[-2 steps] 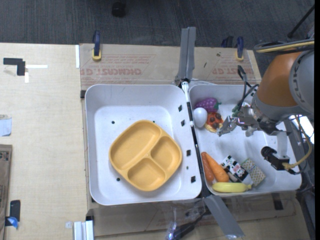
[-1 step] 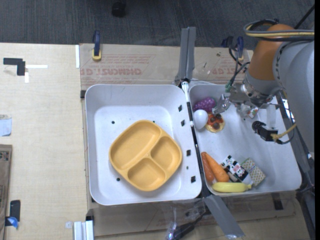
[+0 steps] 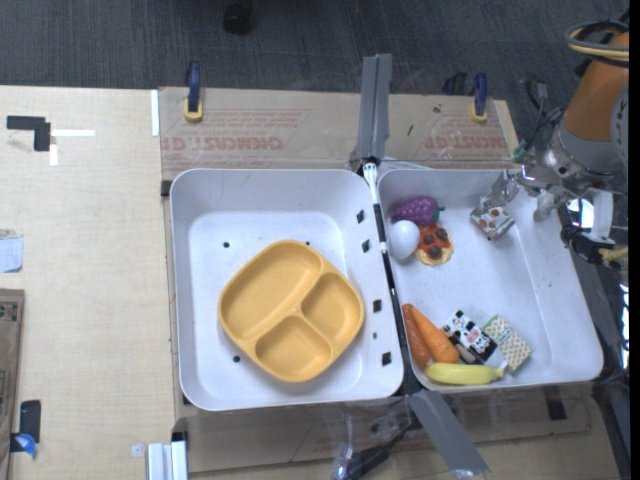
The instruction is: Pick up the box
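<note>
Claw (image 3: pixel 526 190) at upper right of frame, over far right corner of right bin (image 3: pixel 548 286), below grey wrist w/ orange band. Open or closed: can't tell, metal parts too small and cluttered by cables.

Just below-left of claw: small box (image 3: pixel 492 220), red-and-white, tilted, near bin's back wall. Touching claw tip or merely beside it: can't tell. Resting on bin floor or raised a little: also unclear. So no grip claimed.

Further left, by divider between bins: purple grapes (image 3: pixel 415 209), white egg (image 3: pixel 403 238), small red-and-yellow toy food (image 3: pixel 435 246), all close together, apart from small box.

Lower part of right bin, well apart from claw: carrot (image 3: pixel 426 336), banana (image 3: pixel 462 373), black-and-white checked pack (image 3: pixel 470 338), pale patterned pack (image 3: pixel 508 348), bunched and touching.

Left bin (image 3: pixel 182 268), mid-frame: yellow divided plate (image 3: pixel 291 311), nothing else on it.

Progress, as a judgement: approach prob. done, claw right at target. Left to do: confirm a firm grip on small box, then lift clear of bin. Lift not yet evident. Risk: tilted box near wall, easy to nudge away rather than catch.
</note>
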Available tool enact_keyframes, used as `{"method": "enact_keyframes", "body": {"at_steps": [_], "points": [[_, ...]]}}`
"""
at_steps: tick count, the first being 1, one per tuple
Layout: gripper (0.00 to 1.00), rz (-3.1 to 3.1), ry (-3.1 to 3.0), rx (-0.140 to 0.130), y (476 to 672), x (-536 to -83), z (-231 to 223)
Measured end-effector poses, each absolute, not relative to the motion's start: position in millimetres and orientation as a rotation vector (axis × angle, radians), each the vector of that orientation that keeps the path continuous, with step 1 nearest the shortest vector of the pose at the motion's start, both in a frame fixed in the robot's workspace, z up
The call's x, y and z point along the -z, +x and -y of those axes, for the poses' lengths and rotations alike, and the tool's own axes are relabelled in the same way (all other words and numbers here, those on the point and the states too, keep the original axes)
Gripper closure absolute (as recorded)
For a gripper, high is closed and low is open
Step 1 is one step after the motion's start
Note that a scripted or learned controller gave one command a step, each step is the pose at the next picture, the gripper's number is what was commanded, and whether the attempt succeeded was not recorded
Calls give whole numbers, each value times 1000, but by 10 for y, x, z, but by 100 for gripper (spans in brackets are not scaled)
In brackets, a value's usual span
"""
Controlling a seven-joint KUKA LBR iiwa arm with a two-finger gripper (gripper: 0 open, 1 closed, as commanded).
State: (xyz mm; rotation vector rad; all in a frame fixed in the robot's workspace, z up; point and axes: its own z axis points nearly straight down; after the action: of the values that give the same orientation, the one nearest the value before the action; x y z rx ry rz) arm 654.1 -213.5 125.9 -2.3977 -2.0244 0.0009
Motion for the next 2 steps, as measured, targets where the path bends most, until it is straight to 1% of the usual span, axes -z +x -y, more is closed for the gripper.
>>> {"method": "enact_keyframes", "body": {"at_steps": [1, 2], "points": [[0, 2107, -2329, -2, 6352, -916, 2015], [100, 2111, -2326, -5, 6353, -1015, 2019]]}}
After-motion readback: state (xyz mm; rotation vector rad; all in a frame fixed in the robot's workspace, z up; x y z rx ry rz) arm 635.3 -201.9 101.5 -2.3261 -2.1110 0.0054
